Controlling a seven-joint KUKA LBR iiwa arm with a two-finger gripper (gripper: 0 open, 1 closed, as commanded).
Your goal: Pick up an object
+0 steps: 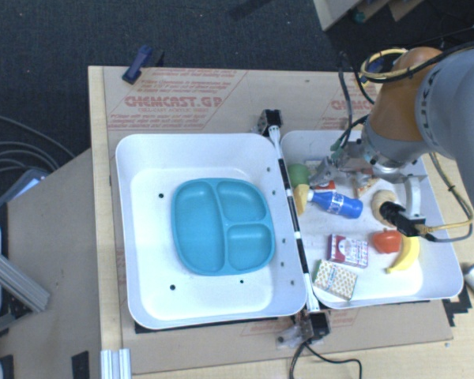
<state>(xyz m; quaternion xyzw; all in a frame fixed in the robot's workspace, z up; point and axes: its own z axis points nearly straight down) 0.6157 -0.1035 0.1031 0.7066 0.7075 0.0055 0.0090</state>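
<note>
My gripper [332, 169] hangs low over the far part of the right bin [442, 279], below the orange wrist band. Just in front of it lies a blue bottle with a white and red cap [337, 204]. A green object [299, 172] and a yellow piece [300, 199] sit to its left by the bin's divider wall. Nearer the front lie a red and white box [347, 251], a checkered packet [336, 279], a red tomato [387, 241] and a banana [404, 255]. A beige round object [381, 202] rests under the arm.
The left bin [142, 290] holds a blue three-compartment plate [223, 226]. Black clips [270, 120] join the bins at the far and near ends. Cables [450, 226] trail from the arm across the right bin's edge. A blue object [138, 64] lies on the cardboard at the back.
</note>
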